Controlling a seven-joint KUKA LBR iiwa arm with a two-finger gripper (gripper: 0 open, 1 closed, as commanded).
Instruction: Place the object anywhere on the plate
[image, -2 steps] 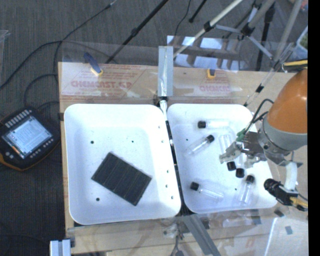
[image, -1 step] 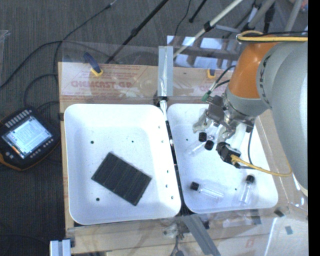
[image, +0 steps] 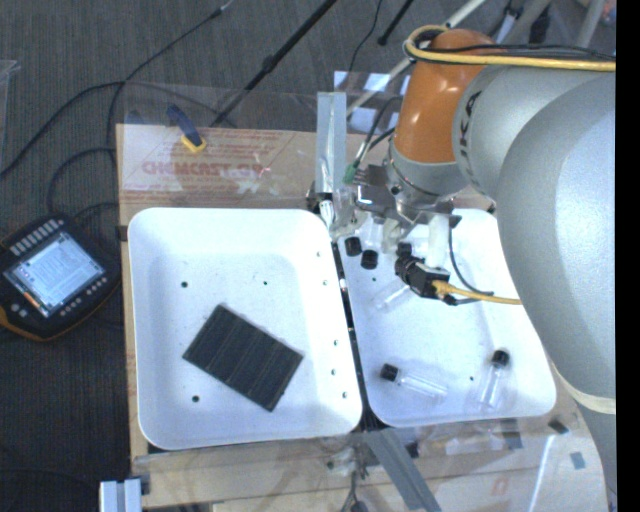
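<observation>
A dark ribbed rectangular plate (image: 243, 357) lies flat and turned at an angle in the left bin (image: 160, 300). In the right bin (image: 520, 400) lie small clear vials with black caps: one (image: 410, 380) near the front middle, another (image: 492, 378) at the front right, and a third (image: 393, 296) further back. My gripper (image: 372, 238) hangs low over the back left corner of the right bin, close to the wall between the bins. Two small black caps (image: 352, 245) (image: 369, 258) show right under it. The plate sits well to its left and nearer the front.
The arm's grey body and orange band (image: 445, 80) cover the right bin's back right. A yellow cable (image: 470, 295) loops out from the wrist. A clear upright panel (image: 331, 140) stands behind the bins. A teach pendant (image: 50, 272) rests on the floor at left.
</observation>
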